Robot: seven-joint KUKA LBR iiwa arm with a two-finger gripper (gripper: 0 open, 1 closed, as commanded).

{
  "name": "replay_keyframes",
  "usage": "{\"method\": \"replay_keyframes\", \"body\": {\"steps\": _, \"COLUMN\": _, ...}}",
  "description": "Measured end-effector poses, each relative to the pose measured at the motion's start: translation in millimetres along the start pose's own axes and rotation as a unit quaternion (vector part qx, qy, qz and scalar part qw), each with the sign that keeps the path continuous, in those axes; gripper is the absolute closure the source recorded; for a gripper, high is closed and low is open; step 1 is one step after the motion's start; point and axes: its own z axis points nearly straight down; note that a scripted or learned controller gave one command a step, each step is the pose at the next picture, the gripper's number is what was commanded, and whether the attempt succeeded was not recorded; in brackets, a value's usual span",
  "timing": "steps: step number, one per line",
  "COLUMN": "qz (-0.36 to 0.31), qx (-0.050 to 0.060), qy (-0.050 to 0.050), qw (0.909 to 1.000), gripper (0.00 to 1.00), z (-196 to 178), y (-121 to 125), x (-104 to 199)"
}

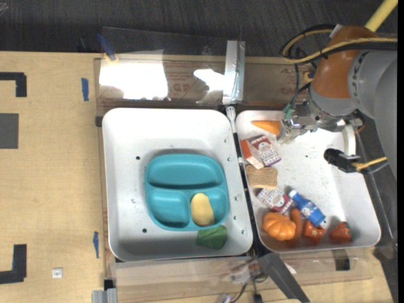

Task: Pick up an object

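Seen from above at a slant, two shallow white plastic bins sit side by side on a pale wooden bench. The left bin (120, 169) holds a smooth teal plastic tray (183, 169) with rounded compartments. A yellow, egg-shaped potato-like toy (202, 209) lies in the tray's lower right compartment. A glossy green pepper-like toy (213, 237) rests just outside the tray's lower right corner, against the bin's front wall.

The right bin (334, 194) is crowded. Along its left side, from back to front, lie a small orange carrot-like wedge (266, 126), a red and white printed packet (264, 151), a tan, rough-looking slice like bread (261, 177), and another small printed packet (273, 197). Near the front wall sit a ribbed orange toy pumpkin (279, 226), a blue and white carton (308, 209) and two small red rounded toys (328, 231).

The grey arm with its orange band reaches in from the right. Its metal gripper (291, 128) hangs over the back of the right bin, just beside the carrot-like wedge. Whether its fingers are apart or together cannot be told. Nothing is visibly held. A black cylindrical part (338, 159) juts out below the wrist.
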Motion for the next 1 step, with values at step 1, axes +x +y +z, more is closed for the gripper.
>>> {"method": "replay_keyframes", "body": {"steps": 1, "qz": 0.0, "qx": -0.001, "qy": 0.0, "qw": 1.0, "gripper": 0.0, "z": 0.1, "y": 0.3, "x": 0.1}}
